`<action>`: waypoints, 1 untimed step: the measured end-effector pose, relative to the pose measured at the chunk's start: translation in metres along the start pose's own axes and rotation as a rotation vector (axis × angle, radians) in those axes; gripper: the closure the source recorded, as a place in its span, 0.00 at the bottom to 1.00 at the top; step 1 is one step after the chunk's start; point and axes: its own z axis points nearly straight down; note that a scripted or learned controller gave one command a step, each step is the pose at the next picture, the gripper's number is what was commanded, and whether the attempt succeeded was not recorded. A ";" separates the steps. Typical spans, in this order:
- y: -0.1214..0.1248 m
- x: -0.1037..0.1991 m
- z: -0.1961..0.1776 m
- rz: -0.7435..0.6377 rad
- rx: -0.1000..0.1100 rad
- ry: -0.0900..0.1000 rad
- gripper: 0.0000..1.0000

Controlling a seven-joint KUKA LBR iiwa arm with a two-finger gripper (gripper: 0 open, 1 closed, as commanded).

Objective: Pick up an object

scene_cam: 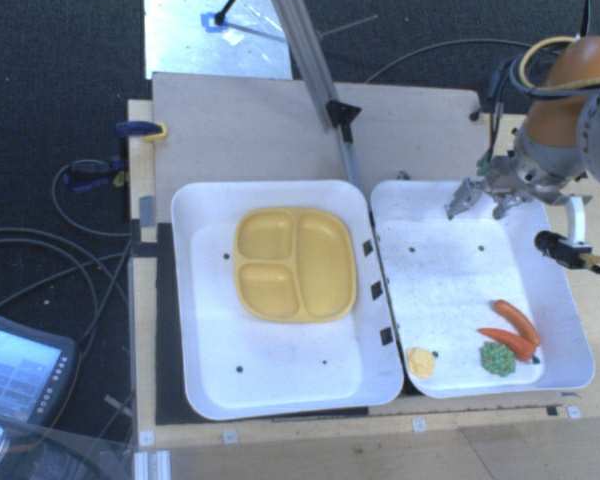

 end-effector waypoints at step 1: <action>0.003 0.000 -0.016 -0.002 -0.010 -0.002 1.00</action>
